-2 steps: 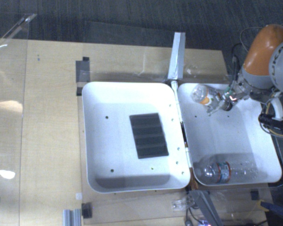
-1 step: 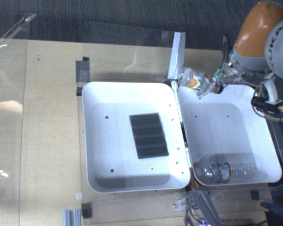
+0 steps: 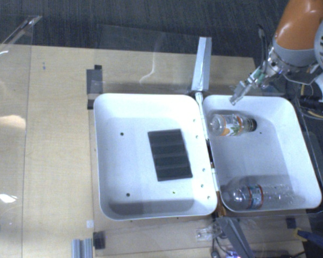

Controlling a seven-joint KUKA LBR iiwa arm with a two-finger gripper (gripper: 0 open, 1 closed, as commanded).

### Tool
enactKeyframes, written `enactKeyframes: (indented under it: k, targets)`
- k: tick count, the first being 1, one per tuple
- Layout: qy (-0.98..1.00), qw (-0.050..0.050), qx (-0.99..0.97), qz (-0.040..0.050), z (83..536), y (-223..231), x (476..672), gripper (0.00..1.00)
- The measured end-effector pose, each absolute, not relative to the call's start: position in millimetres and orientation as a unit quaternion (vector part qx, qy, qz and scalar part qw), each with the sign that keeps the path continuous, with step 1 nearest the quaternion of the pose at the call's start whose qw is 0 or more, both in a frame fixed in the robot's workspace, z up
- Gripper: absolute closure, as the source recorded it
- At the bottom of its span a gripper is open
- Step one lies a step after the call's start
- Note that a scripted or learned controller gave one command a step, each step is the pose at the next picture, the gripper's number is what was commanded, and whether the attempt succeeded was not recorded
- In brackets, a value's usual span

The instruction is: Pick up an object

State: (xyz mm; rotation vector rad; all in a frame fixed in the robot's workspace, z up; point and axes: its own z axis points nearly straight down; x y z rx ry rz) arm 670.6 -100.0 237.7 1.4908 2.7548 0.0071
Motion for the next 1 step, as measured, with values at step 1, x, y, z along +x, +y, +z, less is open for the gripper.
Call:
enactKeyframes:
  k: [1]
  targets:
    - [0.891, 0.004, 0.454, 0.0025, 226.8, -30.5, 670.3, 1.00]
